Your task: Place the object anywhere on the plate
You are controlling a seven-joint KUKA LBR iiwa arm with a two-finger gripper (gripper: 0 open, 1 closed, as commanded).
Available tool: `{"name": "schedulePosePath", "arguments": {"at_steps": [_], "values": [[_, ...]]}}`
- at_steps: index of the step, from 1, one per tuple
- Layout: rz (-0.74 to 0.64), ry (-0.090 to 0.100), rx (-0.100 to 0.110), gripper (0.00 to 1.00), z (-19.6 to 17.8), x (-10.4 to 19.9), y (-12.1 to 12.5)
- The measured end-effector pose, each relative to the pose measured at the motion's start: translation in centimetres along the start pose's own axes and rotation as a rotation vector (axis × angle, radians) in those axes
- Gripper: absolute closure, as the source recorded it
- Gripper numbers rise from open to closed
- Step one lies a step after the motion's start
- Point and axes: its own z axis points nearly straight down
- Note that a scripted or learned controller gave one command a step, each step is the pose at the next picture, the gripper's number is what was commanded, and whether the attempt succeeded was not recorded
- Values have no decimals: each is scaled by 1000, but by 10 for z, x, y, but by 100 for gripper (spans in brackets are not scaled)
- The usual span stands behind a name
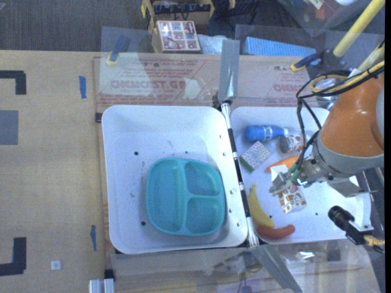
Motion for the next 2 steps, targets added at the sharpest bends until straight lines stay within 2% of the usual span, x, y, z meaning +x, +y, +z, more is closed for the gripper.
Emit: {"name": "schedulePosePath", "arguments": {"at_steps": [1, 2], "values": [[-61, -1, -2, 100, 10, 58, 61], [-251, 2, 2, 100, 11, 145, 40]]}}
